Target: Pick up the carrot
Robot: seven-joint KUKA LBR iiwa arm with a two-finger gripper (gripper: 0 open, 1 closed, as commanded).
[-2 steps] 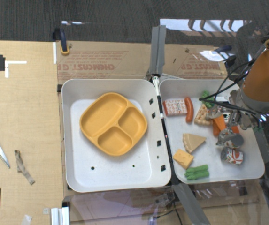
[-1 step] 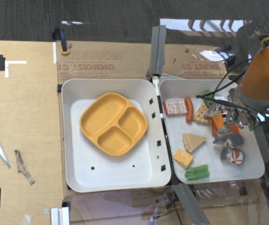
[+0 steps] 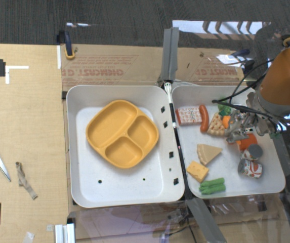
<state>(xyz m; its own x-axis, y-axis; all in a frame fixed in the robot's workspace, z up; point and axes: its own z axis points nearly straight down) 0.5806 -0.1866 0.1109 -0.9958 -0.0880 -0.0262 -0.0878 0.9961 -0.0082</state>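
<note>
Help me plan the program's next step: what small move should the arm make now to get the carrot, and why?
Probably a short, straight descent onto the carrot. The claw hangs low in the right bin, just above the carrot's orange body and green top, which lie beside the corn cob. Nothing shows between its fingers, so I would centre over the carrot first to avoid catching the corn.

Robot arm [image 3: 281, 80]: a rounded orange band forms its bulkiest visible part, with grey housing blurred above it. Black cables [image 3: 246, 75] loop from the upper body down towards the wrist. Below the band sits a grey metal wrist section. The gripper [image 3: 236, 130] is a small assembly of silvery-grey metal parts with dark wires crossing it; finer details are indistinct.
</note>
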